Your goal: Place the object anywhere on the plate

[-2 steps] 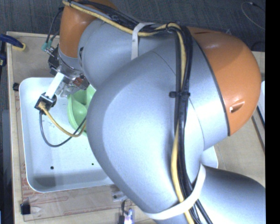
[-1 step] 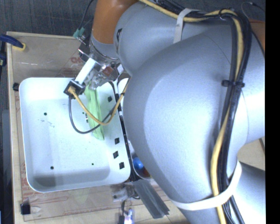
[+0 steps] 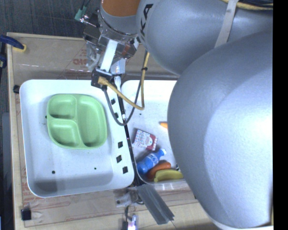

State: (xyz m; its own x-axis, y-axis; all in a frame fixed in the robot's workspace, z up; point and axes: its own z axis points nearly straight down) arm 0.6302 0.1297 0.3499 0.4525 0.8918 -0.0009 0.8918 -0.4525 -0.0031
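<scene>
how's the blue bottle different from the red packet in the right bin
The blue bottle is rounded and longish; the red packet is flat and squarish. The bottle lies slanted against an orange-red thing; the packet lies just above the bottle in the view. Both lie in the right bin.

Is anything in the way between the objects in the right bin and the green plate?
Only the two bins' adjoining rims lie between the plate and the blue bottle, packet and banana. Nothing else visible does.

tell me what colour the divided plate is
The plate is pale green, seen best in the camera view.
</scene>
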